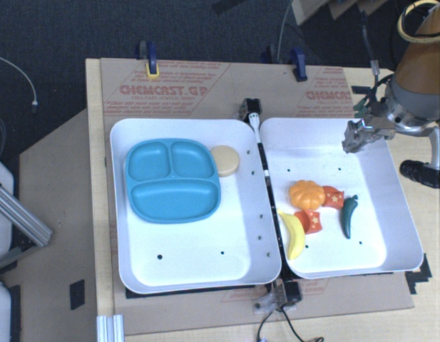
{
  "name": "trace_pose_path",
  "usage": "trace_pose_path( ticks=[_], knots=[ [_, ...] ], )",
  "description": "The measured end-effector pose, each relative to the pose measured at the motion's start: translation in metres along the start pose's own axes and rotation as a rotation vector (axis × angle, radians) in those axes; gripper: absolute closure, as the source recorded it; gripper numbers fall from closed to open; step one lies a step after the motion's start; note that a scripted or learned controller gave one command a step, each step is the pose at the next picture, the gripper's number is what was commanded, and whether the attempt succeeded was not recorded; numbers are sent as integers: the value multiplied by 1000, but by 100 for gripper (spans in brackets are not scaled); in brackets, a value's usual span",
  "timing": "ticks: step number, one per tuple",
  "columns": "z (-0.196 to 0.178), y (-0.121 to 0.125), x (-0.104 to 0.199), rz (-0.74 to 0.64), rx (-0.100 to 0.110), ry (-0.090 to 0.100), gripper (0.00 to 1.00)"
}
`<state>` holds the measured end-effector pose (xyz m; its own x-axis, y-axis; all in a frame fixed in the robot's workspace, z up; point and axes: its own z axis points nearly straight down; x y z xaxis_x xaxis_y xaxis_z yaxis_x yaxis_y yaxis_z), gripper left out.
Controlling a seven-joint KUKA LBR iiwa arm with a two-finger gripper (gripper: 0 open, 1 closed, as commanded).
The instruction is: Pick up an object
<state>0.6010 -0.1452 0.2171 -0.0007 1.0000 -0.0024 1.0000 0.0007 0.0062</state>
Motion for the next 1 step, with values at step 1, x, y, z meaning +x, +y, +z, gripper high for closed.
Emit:
trace_pose_path(
  ticks=[1],
  knots=[
    [-10, 11, 59, -6, 2, 3, 100]
  ],
)
